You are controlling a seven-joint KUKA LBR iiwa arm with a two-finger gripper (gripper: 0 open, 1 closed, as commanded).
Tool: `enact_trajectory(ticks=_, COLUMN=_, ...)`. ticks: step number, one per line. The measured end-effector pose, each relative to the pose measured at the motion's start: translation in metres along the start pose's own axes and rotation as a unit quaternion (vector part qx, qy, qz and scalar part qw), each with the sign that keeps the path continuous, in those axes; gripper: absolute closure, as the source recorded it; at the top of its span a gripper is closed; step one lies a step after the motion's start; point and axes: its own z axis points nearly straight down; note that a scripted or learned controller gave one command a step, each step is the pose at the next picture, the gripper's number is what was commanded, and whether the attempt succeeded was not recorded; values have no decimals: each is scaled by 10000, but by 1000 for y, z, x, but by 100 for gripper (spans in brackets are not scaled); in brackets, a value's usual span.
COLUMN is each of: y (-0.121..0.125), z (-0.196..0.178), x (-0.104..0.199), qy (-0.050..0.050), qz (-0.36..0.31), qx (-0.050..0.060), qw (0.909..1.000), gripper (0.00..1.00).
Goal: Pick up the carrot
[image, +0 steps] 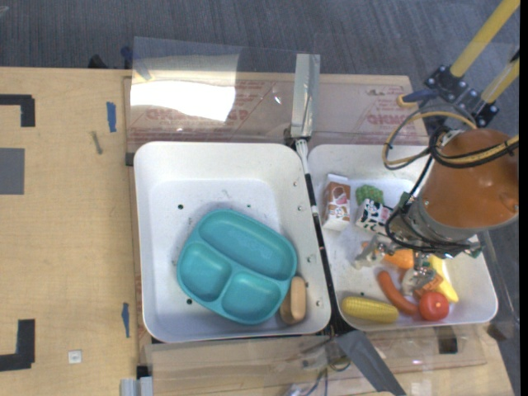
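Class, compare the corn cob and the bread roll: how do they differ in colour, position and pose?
The corn cob is yellow; the bread roll is tan. The corn cob lies crosswise in the right bin; the bread roll lies lengthwise in the left bin, beside the teal tray. Both are elongated.

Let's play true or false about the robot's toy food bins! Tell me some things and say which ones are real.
1. The teal plate sits in the left bin. True.
2. The corn cob lies on the teal plate. False: it lies in the right bin, near its front edge.
3. The tomato is in the same bin as the corn cob. True.
4. The bread roll is in the right bin. False: it is in the left bin, beside the plate.
5. The gripper is over the left bin. False: it is over the right bin, by the carrot.
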Motion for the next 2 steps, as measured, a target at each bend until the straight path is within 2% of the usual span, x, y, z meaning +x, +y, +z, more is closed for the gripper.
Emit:
enact_trajectory(ticks=1, y=-2, z=-12, x=-1, qy=-10, qz=-1, qx=32, qw=10000, gripper=100)
enact_trajectory(ticks=2, y=25, z=-19, x=17, qy=-8, qz=-1310, qx=24, qw=9914, gripper=100)
